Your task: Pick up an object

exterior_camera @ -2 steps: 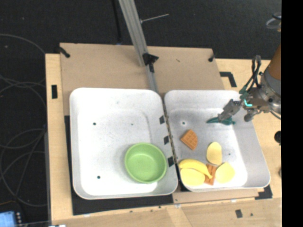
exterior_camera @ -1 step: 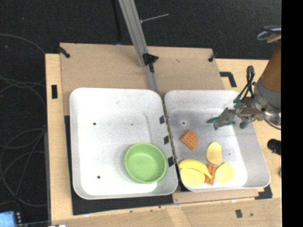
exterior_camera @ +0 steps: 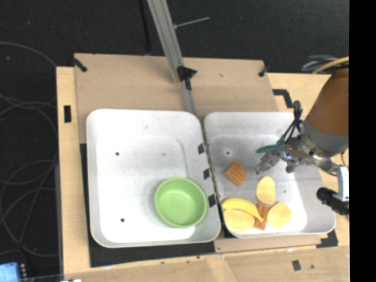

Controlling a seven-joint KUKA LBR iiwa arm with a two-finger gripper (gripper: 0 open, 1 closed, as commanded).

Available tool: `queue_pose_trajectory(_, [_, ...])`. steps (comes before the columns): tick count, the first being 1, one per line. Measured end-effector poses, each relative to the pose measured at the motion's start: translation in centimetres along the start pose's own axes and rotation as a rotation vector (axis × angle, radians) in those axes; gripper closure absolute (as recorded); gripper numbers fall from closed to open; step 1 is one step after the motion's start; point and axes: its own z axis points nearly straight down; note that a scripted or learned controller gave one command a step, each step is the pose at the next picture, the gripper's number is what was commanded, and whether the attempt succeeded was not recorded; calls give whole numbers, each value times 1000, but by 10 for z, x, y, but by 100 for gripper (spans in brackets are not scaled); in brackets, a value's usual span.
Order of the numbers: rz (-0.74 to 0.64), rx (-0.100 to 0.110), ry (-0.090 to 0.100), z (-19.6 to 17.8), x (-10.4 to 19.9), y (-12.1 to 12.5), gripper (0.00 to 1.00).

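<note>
The end effector (exterior_camera: 264,159) hangs over the right bin (exterior_camera: 247,125), its thin dark fingers spread apart, released, with nothing between them. Behind it the grey wrist and the orange band of the arm (exterior_camera: 329,113) reach in from the right.

Both bins are shallow, white, smooth plastic with rounded corners, set side by side on a tan, matte surface (exterior_camera: 147,81). The left bin (exterior_camera: 129,140) holds a round green bowl (exterior_camera: 180,201), smooth and glossy, lying well to the left of and below the end effector, near that bin's lower right corner.

The right bin holds the small items. A flat orange wedge (exterior_camera: 235,173) with a ribbed, waffle-like face lies just left of and slightly below the fingertips, apart from them. A pale yellow oval piece (exterior_camera: 266,190) sits just below the end effector. Farther below, along the bin's lower wall, a cluster lies close together: a yellow rounded piece (exterior_camera: 239,212), another yellow piece (exterior_camera: 279,214), and a thin reddish-brown strip (exterior_camera: 261,216) between them.

A grey metal pole (exterior_camera: 167,37) slants up from between the bins.
</note>
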Motion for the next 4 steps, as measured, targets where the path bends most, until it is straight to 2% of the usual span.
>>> queue_pose_trajectory(1, [1, -1, 0, 52, -5, -10, 0])
queue_pose_trajectory(2, [3, -11, 1, 38, -5, -7, 100])
queue_pose_trajectory(3, [-4, -14, -2, -24, -12, -2, 100])
queue_pose_trajectory(4, [-5, -11, 0, -54, -13, 0, 100])
